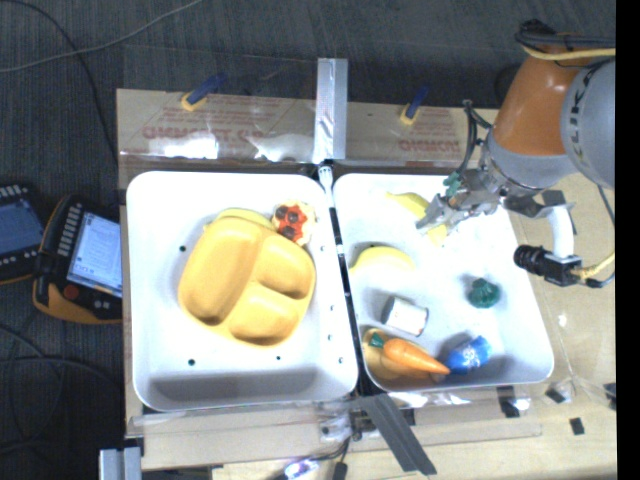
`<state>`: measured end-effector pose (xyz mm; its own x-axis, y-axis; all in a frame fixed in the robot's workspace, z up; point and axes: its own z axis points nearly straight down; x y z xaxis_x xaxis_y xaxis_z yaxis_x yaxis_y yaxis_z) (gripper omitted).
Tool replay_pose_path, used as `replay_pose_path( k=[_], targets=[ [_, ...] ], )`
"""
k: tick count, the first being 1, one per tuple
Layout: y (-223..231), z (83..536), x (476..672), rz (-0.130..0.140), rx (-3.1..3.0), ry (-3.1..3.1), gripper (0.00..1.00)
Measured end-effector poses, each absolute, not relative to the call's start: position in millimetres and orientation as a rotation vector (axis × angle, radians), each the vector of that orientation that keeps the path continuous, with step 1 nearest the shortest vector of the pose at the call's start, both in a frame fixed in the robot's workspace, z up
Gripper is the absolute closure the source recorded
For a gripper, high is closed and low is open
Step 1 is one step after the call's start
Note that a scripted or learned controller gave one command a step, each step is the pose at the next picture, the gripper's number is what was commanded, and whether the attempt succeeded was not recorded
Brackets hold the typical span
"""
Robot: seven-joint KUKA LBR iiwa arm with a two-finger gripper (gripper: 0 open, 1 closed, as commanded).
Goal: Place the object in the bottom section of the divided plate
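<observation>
A yellow divided plate [215, 283] lies in the left bin [160, 368], its sections bare. A small orange, red and black object [291, 220] rests at the plate's upper right rim. My gripper [437, 218] hangs over the upper part of the right bin [520, 358], just right of a small yellow piece [408, 203] by the back wall. I see nothing carried under the gripper.
The right bin also holds a yellow banana-shaped piece [381, 258], a white and grey can [404, 316], a carrot [410, 356], a blue object [466, 353] and a green object [484, 292]. A metal divider [338, 268] separates the bins.
</observation>
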<state>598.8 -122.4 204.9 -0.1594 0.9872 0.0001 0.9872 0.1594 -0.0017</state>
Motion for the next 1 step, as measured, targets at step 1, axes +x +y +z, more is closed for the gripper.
replay_pose_path(
  k=[1],
  targets=[
    [-14.4,208.8,612.7,0.002,-1.957,-2.455,1.00]
  ],
)
